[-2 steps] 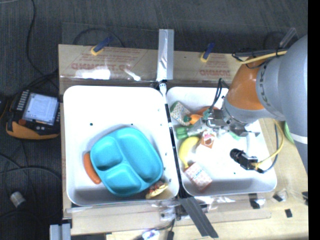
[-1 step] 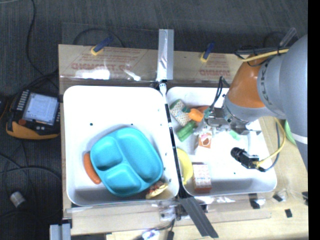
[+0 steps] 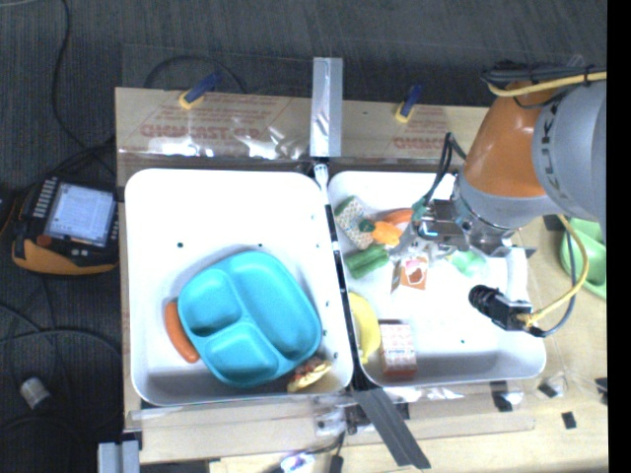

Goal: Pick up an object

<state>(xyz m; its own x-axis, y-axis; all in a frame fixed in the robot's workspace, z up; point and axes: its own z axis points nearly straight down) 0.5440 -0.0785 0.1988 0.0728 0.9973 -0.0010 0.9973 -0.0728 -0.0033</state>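
The gripper [image 3: 431, 233] hangs low in the right bin [image 3: 493, 361]; whether it is wide or narrow I cannot tell. Just below it lies a small red-and-white card [image 3: 414, 272], and to its left an orange carrot [image 3: 392, 227] crowds a green toy vegetable [image 3: 366, 260]. With targets packed this tightly, a closing grab would likely nudge one aside or pinch two together.
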